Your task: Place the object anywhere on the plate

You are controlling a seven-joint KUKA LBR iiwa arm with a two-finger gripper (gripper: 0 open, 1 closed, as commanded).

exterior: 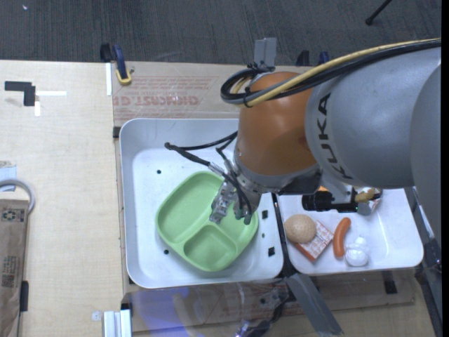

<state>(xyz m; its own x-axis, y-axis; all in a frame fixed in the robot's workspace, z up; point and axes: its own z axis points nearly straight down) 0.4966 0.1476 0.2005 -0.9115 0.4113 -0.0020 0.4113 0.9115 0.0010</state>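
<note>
Landmark: green divided plate [203, 223], lying in the left white bin [140, 188] on the desk [63, 153]. Left of the plate the desk shows a brown paper bag [12, 258] at the frame edge. Directly over the plate's right rim hangs the end effector [233, 206], with the orange wrist band [273, 128] just above and right of it. Finger spread cannot be made out, and no object can be seen in it. The plate's visible compartments hold nothing. Right of the plate, in the right white bin [393, 258]: a round tan bun-like item [300, 227] on a red-and-white packet [319, 243], then a sausage [341, 236], then a small white object [356, 254]. Judgement: placement not yet confirmed; which object is the task's own cannot be determined, and nothing rests on the plate as far as visible.
</note>
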